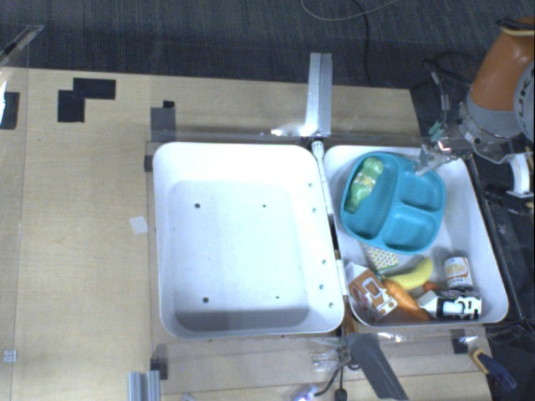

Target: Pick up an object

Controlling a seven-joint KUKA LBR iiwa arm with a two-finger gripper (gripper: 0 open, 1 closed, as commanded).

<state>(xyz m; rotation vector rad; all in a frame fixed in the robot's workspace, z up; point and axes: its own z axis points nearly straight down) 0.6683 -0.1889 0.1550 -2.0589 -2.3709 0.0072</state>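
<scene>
Banana (411, 272) lies long-axis left-to-right — pincer (429, 159) at blue tray (410, 215) — grip unclear.

No readable text anywhere from where I'm standing. Small can (456, 271) and dark bottle (458, 308) in the right bin (489, 249) carry labels w/ print, prob. brand marks, but too small and blurry to make out.
</scene>
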